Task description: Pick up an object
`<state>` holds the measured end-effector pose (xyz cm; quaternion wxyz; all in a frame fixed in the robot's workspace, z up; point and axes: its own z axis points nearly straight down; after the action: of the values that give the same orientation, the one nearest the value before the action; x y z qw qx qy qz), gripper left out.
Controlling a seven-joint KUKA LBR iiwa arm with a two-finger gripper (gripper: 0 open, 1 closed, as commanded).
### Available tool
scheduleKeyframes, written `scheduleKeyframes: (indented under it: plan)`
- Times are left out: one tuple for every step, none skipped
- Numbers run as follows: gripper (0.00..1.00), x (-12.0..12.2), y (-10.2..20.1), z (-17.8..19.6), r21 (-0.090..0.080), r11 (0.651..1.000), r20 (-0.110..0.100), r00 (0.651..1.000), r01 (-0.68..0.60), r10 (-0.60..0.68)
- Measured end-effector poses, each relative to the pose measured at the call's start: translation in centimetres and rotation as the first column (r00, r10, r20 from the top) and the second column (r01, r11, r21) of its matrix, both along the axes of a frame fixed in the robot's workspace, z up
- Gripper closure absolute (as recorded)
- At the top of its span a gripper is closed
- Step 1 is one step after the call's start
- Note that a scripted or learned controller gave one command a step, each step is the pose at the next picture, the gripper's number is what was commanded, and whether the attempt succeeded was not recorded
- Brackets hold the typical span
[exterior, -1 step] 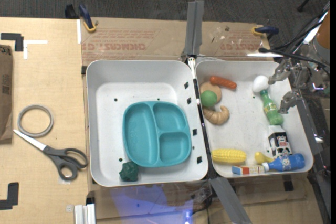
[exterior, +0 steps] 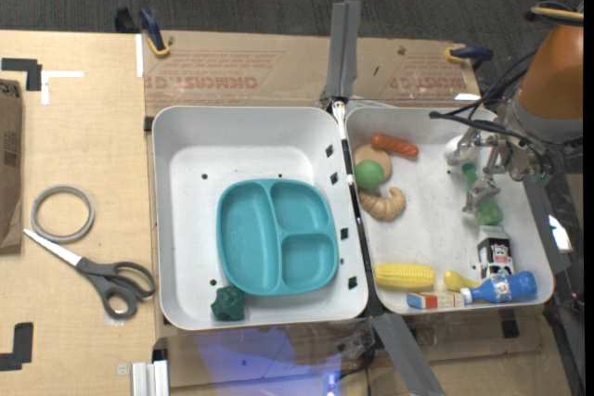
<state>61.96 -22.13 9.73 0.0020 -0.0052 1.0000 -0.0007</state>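
My gripper [exterior: 479, 181] hangs low over the right side of the right bin [exterior: 422, 227], with the arm's orange band above it at the frame's right. Just below its tip lies a small green object [exterior: 488, 214]; whether they touch is unclear. Elsewhere in this bin lie an orange carrot [exterior: 394, 145], a green ball [exterior: 369, 173], a tan croissant [exterior: 386, 203], a yellow corn cob [exterior: 404, 275], a small black and white box [exterior: 497, 255] and a blue-capped bottle [exterior: 497, 289].
The left bin [exterior: 186, 199] holds a teal divided plate [exterior: 277, 236] and a dark green lump [exterior: 228, 302] at its front edge. On the bench to the left lie scissors [exterior: 102, 274] and a tape ring [exterior: 62, 211]. Cables hang near the arm.
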Motion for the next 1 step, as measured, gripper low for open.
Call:
scheduleKeyframes:
  plan:
    - [0.00, -2.59, 0.04, -0.46, 0.001, 0.987, -0.001, 0.987, 0.163, -0.163]
